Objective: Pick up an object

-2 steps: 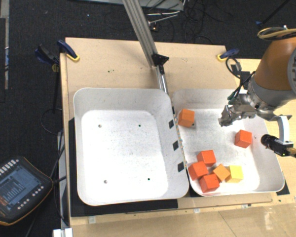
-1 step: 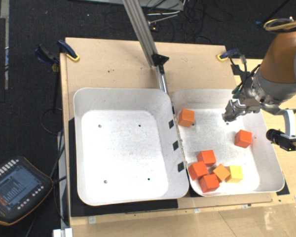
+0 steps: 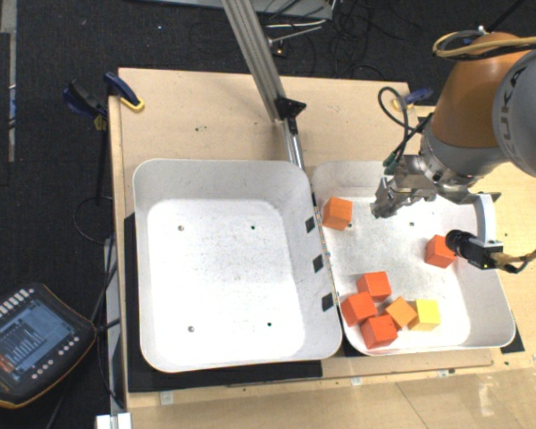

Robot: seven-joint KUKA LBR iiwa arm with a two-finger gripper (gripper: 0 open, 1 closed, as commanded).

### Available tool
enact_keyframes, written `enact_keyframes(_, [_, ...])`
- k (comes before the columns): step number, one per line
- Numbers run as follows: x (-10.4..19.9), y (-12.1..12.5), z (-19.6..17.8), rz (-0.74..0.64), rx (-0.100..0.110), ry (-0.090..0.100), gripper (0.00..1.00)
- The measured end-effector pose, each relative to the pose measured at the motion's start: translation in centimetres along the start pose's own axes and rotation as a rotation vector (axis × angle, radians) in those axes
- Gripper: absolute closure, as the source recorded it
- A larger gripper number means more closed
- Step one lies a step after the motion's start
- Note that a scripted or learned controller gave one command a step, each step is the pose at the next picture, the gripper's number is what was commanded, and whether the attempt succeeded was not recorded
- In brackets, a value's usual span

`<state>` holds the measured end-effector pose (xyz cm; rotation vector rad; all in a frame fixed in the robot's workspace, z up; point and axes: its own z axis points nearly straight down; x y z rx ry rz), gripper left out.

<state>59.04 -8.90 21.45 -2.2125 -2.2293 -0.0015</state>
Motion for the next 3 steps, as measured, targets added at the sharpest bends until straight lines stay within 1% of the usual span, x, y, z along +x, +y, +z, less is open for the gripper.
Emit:
enact_keyframes(1, [5.9, 1.0, 0.0, -0.002, -0.001, 0.001, 1.0])
enact_keyframes(2, [10.5, 1.8, 0.2, -0.001, -0.001, 0.0, 1.0])
enact_keyframes(3, [14.8, 3.4, 0.3, 0.0, -0.002, 0.0, 1.0])
